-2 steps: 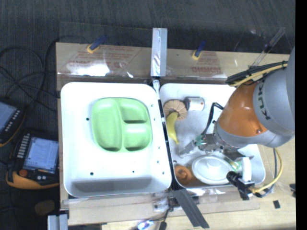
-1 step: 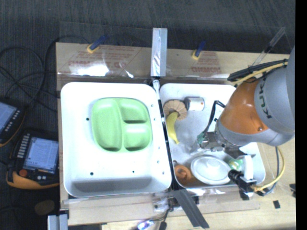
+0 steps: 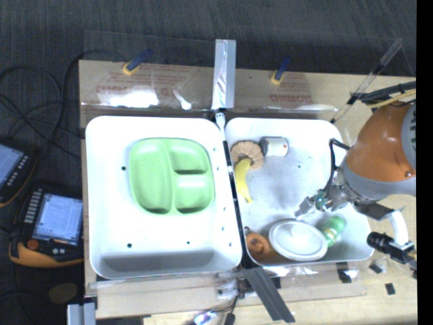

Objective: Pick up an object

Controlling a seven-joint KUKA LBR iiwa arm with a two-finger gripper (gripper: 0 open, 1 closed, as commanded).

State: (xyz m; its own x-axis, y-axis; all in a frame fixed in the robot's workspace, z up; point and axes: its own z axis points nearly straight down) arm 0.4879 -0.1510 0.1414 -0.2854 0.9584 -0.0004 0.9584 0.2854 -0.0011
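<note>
**Over the right bin, the arm is hanging above a crowd of objects**

Across the bench (image 3: pixel 318 83), two white bins are sitting side by side. Filling much of the left bin (image 3: pixel 101 181) is a green divided tray (image 3: pixel 172 175), lying flat. Crowding the right bin (image 3: pixel 298 131) are a banana (image 3: pixel 241 180), a round tan object (image 3: pixel 247 152) touching the banana's far end, a small grey cylinder (image 3: pixel 274 145) just right of that, a white bowl (image 3: pixel 296 240) at the near side, a brown object (image 3: pixel 257 245) touching the bowl's left edge, and a green bottle (image 3: pixel 332 227) at the bowl's right.

Reaching in from the right, the arm (image 3: pixel 382 154) is holding its jaws (image 3: pixel 316 202) over the right bin, just beyond the bowl and beside the green bottle; whether they are open or closed, I cannot tell, and nothing is visibly between them.

Lying along the bin's left wall, the banana is running lengthwise from far to near, curving slightly, its near tip pointing toward the bowl.
</note>
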